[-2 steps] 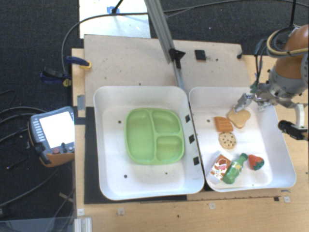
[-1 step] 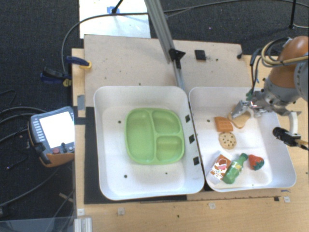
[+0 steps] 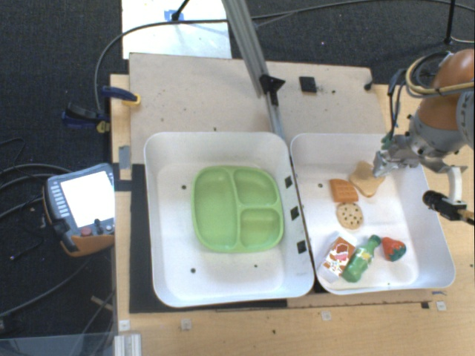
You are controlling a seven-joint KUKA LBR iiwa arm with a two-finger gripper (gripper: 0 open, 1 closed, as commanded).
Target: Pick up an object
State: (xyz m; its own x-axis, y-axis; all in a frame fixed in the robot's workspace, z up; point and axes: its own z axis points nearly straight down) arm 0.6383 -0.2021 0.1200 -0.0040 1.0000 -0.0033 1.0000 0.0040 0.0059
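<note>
Bread-shaped toy slice (image 3: 364,179), pale tan, lies in the right bin (image 3: 438,269), at the far end of the cluster of play food there, and looks to be the object the arm is going for. Touching that slice on its right side is the gripper (image 3: 384,163), lowered from a grey arm with an orange band; whether the claw is released or clenched cannot be told from this slanted overhead view, and nothing shows the slice between its tips. Just left of the slice sits an orange square cracker (image 3: 343,190), and nearer the camera from the slice a round speckled cookie (image 3: 349,216). Farther toward the camera from the slice are a red and white carton (image 3: 338,257), a green bottle (image 3: 359,261) and a red strawberry-like piece (image 3: 393,250). Well to the left of the slice, the left bin (image 3: 167,273) holds a green divided plate (image 3: 237,208). Judging by this, the step is the reach and descent; next would be closing on the slice squarely, then lifting.
</note>
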